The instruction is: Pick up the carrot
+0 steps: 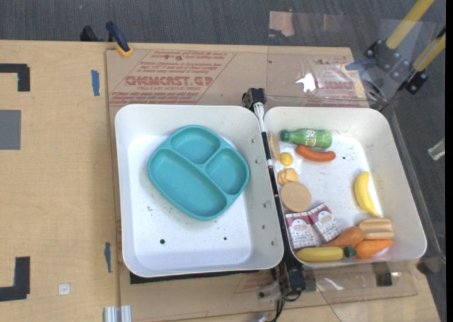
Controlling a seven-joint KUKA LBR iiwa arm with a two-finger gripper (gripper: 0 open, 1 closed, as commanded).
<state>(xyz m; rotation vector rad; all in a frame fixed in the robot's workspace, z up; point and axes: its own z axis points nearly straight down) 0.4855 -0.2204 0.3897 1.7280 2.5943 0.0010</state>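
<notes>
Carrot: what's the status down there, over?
Carrot in right bin, near corner, untouched. Hot dog against it, orange piece and corn crowding alongside.

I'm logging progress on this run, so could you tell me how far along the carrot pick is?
Nothing looks done yet: the carrot lies in the right bin's near corner, beside the hot dog and against other toy food. Nothing is in hand. The approach, grasp and lift all remain.
</notes>
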